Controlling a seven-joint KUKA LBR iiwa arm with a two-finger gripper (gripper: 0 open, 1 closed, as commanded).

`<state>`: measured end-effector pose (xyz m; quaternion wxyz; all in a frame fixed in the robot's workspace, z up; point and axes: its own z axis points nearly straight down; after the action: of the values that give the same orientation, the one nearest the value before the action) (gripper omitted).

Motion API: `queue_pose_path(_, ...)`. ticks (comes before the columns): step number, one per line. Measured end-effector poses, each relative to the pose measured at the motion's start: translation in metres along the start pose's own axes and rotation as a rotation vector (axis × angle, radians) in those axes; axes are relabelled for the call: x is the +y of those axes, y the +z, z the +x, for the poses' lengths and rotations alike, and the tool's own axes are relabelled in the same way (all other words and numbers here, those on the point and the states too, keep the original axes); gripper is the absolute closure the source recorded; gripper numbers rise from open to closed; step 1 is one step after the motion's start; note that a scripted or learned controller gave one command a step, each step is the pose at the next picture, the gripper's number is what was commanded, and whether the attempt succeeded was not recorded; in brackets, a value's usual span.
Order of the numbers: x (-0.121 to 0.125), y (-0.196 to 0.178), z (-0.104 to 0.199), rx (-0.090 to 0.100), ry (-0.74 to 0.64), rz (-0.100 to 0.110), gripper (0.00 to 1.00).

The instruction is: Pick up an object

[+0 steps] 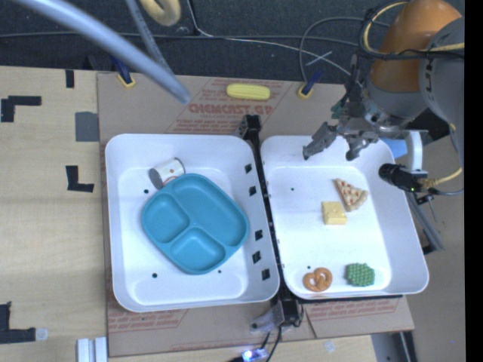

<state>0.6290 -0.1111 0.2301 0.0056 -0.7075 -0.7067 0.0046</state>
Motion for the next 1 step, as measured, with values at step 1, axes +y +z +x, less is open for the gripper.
queue_pose_path(1, 0.0024, -0.0079, 0.0002, -0.001, -0.003, -0.013, 0.0)
